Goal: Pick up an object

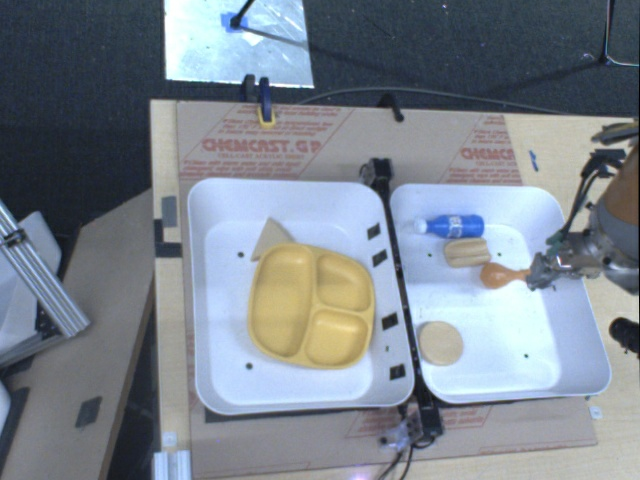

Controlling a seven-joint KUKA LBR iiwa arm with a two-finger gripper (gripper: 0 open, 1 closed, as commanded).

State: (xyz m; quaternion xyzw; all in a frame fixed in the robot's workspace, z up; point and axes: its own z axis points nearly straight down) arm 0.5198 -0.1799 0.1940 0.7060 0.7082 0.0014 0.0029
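The left bin holds a yellow divided plate with three compartments, lying flat near the bin's middle, and a tan wedge-shaped piece that touches the plate's upper left edge and is partly tucked under it. The right bin holds four things: a blue bottle with a white cap lying on its side near the far wall, a tan bread-roll-like toy just beside and below the bottle, an orange object with a thin handle (perhaps a toy spoon or drumstick, too small to tell), and a round tan disc flat near the bin's lower left corner, well apart from the others.

Both bins sit side by side on a cardboard sheet printed in red, which lies on a pale wooden bench. Beyond it the floor is dark carpet, with a shiny square plate lying on it.

The gripper is low over the right bin's right side, its tip touching the handle end of the orange object; whether it is pinching that handle or merely against it cannot be told.
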